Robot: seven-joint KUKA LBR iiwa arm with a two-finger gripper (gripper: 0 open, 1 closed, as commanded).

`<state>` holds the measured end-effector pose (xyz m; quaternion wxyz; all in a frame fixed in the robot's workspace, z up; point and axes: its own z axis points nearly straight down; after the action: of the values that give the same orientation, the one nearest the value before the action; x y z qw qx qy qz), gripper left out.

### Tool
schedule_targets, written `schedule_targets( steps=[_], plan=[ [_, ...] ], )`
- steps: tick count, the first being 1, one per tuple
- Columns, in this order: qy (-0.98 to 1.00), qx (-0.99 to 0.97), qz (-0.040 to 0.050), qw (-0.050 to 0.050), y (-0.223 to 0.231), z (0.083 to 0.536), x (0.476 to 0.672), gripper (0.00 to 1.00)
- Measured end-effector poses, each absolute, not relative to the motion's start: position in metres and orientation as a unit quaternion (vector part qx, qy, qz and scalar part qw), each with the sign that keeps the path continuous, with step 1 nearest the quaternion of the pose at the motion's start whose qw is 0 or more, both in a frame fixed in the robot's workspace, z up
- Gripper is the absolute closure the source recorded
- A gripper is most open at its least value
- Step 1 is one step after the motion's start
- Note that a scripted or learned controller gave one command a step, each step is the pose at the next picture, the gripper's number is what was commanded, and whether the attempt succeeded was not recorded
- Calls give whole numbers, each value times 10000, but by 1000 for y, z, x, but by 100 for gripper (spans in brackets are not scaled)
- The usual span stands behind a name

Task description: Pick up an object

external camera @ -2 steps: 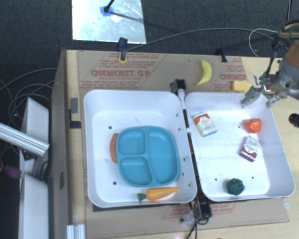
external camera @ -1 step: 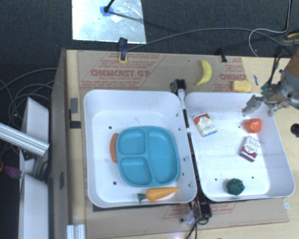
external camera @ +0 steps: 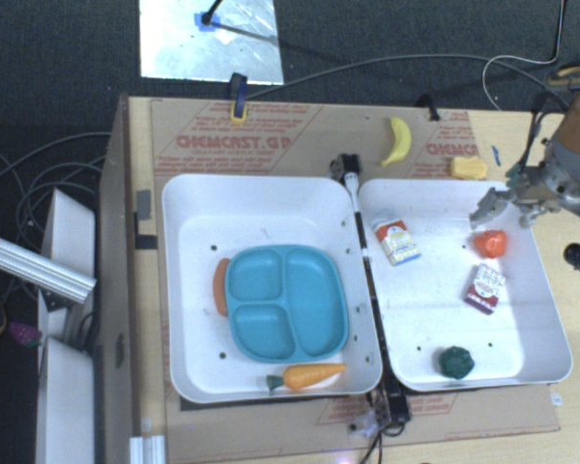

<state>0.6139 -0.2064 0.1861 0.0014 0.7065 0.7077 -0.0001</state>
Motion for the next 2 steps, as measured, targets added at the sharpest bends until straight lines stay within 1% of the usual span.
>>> schedule_targets(
  steps=[2],
  plan=[
    [7077, 7065, 2, 16, -206, 180, 610, 0]
  ],
)
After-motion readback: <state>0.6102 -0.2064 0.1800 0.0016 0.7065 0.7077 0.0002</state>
